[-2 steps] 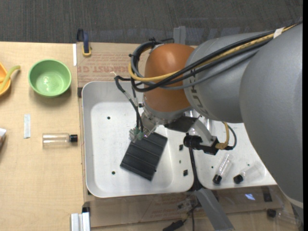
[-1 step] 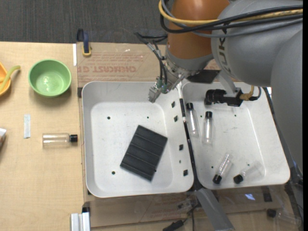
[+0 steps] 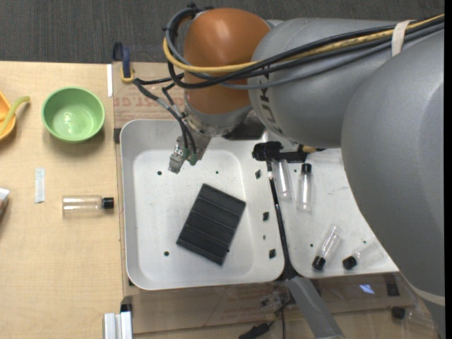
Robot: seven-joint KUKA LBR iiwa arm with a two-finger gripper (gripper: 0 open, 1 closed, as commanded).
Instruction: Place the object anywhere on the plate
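Note:
A black ribbed rectangular plate (image 3: 212, 223) lies tilted on the floor of the left bin (image 3: 141, 260). Several clear vials with black caps lie in the right bin (image 3: 367, 256): two side by side (image 3: 283, 180) near its far left corner and one (image 3: 325, 246) nearer the front. The arm's orange band (image 3: 222, 55) hangs over the far edge of the left bin. Under it, the gripper (image 3: 209, 128) shows as a grey body with cables and a small connector (image 3: 182, 158) dangling. Nothing is seen held.
On the wooden bench left of the bins stand a green bowl (image 3: 73, 114), a clear vial with a black cap (image 3: 86, 203), a small white strip (image 3: 39, 186) and an orange thing (image 3: 6, 116) at the edge. The grey arm covers the upper right.

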